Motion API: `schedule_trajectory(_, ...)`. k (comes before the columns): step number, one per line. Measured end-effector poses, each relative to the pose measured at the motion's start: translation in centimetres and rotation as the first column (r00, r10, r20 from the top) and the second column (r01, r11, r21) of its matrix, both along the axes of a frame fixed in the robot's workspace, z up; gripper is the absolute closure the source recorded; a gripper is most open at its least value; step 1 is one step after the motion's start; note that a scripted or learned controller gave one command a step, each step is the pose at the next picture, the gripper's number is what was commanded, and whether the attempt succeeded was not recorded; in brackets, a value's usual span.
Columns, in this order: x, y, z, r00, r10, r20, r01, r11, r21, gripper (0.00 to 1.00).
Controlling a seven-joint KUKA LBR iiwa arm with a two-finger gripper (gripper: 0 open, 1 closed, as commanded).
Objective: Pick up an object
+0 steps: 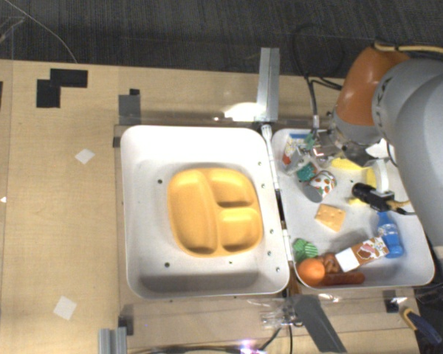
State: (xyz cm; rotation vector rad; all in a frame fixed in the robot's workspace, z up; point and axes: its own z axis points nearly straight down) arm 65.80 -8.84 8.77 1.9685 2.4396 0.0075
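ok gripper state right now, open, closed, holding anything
gripper: cannot be told; it is low over the far end of the right bin, among the small items there, and nothing is seen held.

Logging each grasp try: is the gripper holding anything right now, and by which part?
Cannot be told. The gripper is low among small items at the right bin's far-left corner, but nothing clearly sits in it.

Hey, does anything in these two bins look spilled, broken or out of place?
Nothing stands out. The yellow divided tray lies flat in the left bin, and the small items are jumbled loosely in the right bin, none spilled over its rim.
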Motion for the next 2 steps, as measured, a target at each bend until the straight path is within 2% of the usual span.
schedule_trajectory(1,0.4,0.1,1.5,1.000,0.009,0.012,-0.009,1.000,-0.004,1.00)
schedule_trajectory(2,1.4,5.4,10.4,0.999,-0.051,0.007,0.051,0.999,0.002,1.00)
